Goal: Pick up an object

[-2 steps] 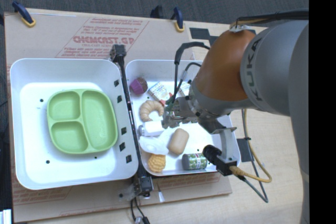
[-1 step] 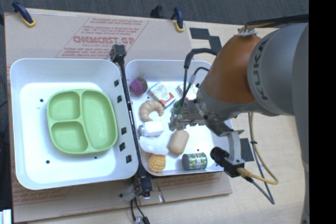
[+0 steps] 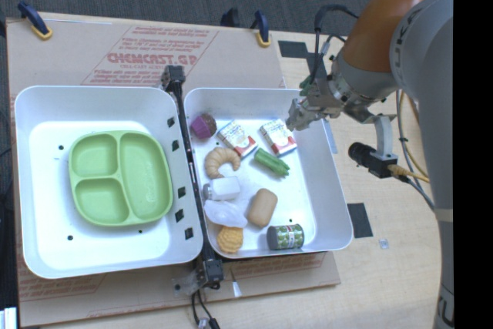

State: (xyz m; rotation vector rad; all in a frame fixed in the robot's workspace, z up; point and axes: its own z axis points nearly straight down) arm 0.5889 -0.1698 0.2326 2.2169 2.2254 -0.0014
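Hovering our gripper (image 3: 299,118) just beside the small carton (image 3: 278,138), opening unclear, nothing visibly held; next: descend, close.

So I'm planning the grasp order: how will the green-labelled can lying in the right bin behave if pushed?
The small green-labelled can lies on its side, so it would probably roll. It rests near the white right bin's front wall, which may stop it.

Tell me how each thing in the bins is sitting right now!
green divided plate: flat in the left bin, nothing on it.
can: lying on its side.
croissant: lying flat.
two small cartons: lying flat, apart.
green vegetable: lying flat.
purple ball: resting by the bin wall.
gripper: above the right bin's rim, holding nothing visible.
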